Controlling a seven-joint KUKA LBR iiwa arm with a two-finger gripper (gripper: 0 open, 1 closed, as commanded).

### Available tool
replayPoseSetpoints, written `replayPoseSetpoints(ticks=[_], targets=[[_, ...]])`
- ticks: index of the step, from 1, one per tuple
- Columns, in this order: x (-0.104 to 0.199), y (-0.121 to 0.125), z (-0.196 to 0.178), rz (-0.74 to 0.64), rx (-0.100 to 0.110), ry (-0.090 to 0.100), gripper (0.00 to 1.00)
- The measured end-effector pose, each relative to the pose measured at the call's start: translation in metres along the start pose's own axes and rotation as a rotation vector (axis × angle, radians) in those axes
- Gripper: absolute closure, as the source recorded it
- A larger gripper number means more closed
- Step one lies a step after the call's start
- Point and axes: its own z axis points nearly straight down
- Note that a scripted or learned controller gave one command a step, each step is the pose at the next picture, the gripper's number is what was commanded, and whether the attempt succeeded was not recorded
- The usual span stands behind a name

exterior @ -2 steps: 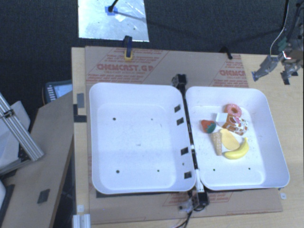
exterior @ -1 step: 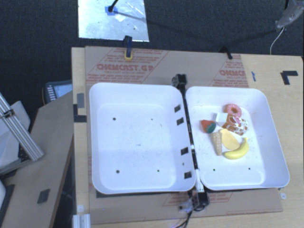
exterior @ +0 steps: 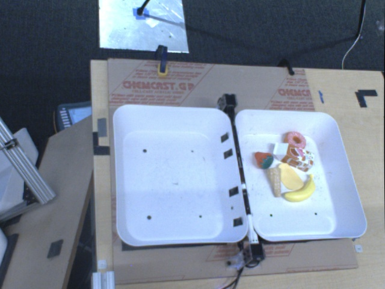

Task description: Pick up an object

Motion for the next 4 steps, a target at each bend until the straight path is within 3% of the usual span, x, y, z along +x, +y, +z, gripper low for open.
replayPoseSetpoints(ticks=[1, 2, 3, 4], targets=[[0.003, 0.001, -0.010, -0.009, -0.001, 0.000, 1.00], [0.003, 0.001, -0.009, -0.010, 0.000, 0.000, 0.00], [0.004, 0.002, -0.021, -0.015, -0.004, -0.002, 1.00], [0.004, 0.002, -0.021, -0.015, -0.003, -0.002, 0.00]])
